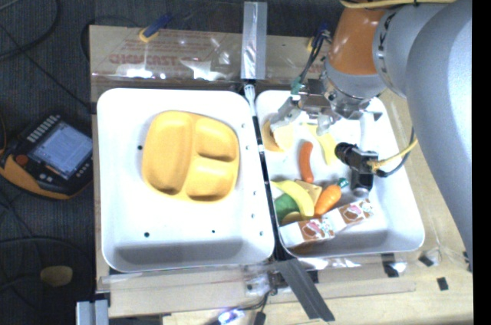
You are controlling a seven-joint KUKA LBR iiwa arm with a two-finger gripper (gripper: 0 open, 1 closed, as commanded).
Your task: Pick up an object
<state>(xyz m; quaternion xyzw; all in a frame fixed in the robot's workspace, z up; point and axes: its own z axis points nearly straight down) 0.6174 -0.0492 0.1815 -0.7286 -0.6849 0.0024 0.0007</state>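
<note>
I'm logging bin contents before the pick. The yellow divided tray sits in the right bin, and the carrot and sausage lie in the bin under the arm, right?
Not quite. The camera view shows the yellow divided tray in the left bin, not the right. The carrot and sausage do lie in the bin under the arm.

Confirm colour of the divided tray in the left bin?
Yellow, plain with no pattern; the divided tray shows clearly in the camera view.
</note>
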